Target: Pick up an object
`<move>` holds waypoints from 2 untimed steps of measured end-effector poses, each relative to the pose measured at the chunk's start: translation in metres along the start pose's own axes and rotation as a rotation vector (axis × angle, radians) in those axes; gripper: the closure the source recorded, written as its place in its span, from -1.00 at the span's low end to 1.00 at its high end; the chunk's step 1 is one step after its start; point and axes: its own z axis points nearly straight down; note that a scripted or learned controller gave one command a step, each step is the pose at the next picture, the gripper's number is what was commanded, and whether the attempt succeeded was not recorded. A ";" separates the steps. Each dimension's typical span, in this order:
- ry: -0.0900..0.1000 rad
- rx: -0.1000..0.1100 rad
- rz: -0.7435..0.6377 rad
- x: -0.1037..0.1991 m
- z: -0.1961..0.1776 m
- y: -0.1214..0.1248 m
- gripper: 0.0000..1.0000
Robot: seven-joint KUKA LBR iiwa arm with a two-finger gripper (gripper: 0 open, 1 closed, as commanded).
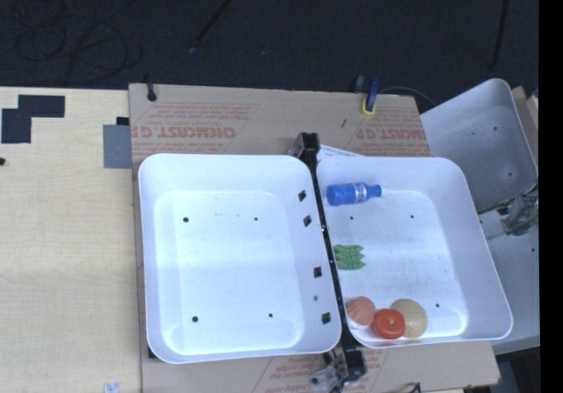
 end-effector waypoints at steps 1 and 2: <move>-0.001 -0.004 -0.004 -0.001 -0.044 0.000 1.00; 0.000 0.000 -0.002 0.000 -0.027 0.000 1.00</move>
